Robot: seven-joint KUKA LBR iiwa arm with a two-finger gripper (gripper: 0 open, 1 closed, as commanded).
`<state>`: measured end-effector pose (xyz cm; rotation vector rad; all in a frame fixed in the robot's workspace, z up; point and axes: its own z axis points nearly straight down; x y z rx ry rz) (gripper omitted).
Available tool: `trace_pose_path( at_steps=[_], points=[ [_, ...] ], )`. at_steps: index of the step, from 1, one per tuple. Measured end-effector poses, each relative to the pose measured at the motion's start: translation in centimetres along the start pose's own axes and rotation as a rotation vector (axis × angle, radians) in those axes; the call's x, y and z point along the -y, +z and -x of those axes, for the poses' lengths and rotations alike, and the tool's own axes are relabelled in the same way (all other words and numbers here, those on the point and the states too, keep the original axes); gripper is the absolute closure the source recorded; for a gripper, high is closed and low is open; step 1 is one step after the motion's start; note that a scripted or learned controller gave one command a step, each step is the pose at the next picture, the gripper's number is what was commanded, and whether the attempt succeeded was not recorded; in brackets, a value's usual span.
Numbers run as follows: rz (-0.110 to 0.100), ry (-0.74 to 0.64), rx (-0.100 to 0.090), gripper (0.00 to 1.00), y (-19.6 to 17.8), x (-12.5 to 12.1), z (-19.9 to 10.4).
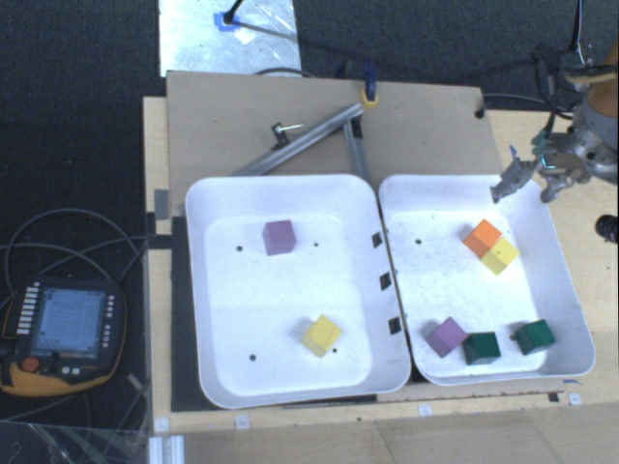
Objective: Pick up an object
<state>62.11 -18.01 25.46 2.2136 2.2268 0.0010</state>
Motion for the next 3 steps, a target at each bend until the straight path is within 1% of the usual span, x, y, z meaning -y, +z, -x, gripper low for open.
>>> trace_pose_path(
  at_steps=[1,2,3],
  points=[
    [0.000,0.000,0.000,0.00,0.0,0.0,0.0],
    [-0.004,0.004,0.000,0.00,6.1,0.3,0.5],
    [-0.003,0.002,-0.001,0.00,10.3,0.2,0.0]
  ],
)
